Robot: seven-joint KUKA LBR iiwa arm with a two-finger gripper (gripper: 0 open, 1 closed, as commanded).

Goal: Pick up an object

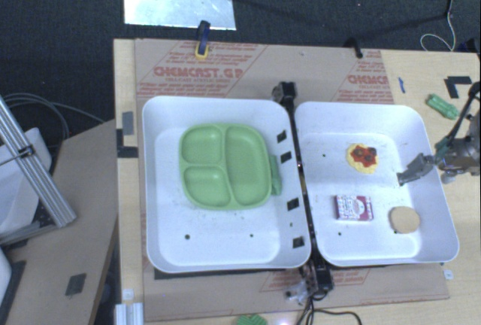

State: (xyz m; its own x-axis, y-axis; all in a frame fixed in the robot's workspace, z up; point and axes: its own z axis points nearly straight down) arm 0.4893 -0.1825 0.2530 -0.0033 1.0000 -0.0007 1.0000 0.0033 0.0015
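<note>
The right white bin [323,120] holds three small things. A yellow round item with a red top [363,157] lies toward the back. A red and white box [353,208] lies near the front. A tan round disc [405,220] lies at the front right. My gripper [428,173] hangs over the bin's right edge, above and to the right of the tan disc. It is open, with nothing between its fingers. One finger [409,170] points left into the bin.
The left white bin [161,165] holds a green divided plate [225,166]. A black divider with clips [294,165] runs between the bins. A green marker [442,106] lies on the bench at the right. Cables hang at the back right.
</note>
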